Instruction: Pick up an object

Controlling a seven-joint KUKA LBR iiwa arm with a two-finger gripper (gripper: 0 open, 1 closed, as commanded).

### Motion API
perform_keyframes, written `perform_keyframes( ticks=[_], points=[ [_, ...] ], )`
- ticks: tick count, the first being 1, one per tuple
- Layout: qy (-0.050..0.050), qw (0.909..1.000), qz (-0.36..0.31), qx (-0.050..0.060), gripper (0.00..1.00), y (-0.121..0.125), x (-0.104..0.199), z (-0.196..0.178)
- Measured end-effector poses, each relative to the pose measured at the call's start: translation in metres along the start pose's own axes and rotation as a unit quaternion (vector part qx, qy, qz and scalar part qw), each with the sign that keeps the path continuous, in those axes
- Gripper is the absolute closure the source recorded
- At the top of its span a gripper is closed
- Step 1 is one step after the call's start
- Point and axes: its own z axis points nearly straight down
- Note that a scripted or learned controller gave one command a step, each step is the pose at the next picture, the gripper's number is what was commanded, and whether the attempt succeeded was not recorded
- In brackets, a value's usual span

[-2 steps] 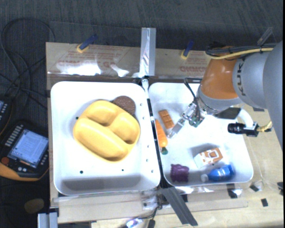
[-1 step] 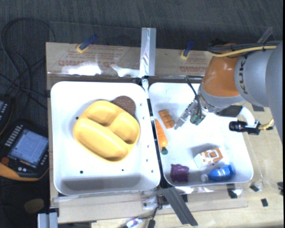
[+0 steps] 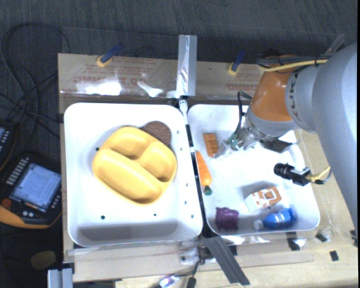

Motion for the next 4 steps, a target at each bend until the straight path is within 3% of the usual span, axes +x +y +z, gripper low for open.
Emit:
perform_keyframes(
  ticks=[1, 2, 3, 4],
  points=[
    [0.000, 1.0000, 0.000, 0.001, 0.00, 0.000, 0.001, 0.003],
    [0.002, 0.9907, -0.136, 0.004, 0.00, 0.040, -0.054, -0.044],
    [0.003, 0.9935, -0.114, 0.004, 0.00, 0.023, -0.051, -0.095],
    [0.004, 0.9833, -0.182, 0.005, 0.00, 0.048, -0.044, -0.025]
  ],
)
